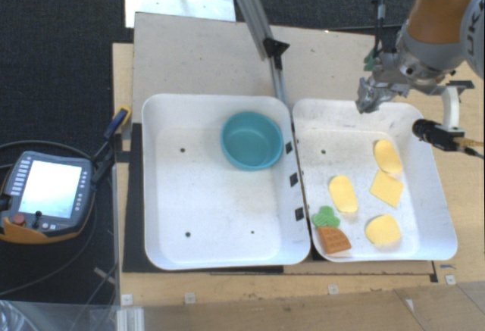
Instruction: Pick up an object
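Claw [369,104] over far edge of right bin [439,193]; opening: cannot tell; yellow pieces [386,156] below it look light, flat, slippery; pinch across narrow sides.

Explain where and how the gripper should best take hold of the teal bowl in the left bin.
Grip the teal bowl by its rim, probably the right-hand edge nearest the gripper, coming straight down with one finger inside and one outside the wall. It stands upright and open, looks too wide to span, and nothing crowds it in the left bin.
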`<move>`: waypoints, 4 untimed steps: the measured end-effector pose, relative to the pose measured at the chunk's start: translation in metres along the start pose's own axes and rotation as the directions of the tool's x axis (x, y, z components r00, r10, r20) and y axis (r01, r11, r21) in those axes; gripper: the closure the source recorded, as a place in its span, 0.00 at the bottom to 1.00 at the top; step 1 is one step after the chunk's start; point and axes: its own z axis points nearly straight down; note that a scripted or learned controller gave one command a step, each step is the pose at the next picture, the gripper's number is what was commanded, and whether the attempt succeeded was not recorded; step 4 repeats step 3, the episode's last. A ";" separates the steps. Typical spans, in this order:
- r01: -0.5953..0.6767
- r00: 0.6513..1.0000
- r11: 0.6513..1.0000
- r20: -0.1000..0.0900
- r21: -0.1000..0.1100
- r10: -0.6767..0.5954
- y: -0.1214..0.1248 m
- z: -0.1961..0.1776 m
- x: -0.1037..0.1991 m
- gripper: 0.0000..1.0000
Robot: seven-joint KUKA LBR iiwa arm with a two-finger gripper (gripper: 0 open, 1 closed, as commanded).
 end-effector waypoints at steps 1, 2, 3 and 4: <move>0.000 1.000 1.000 0.000 0.002 0.000 -0.007 0.017 0.052 1.00; 0.000 1.000 1.000 0.000 0.001 0.000 -0.014 0.017 0.099 1.00; 0.000 1.000 1.000 0.000 0.001 0.000 -0.033 0.016 0.148 1.00; 0.000 1.000 1.000 0.000 0.001 0.000 -0.033 0.016 0.148 1.00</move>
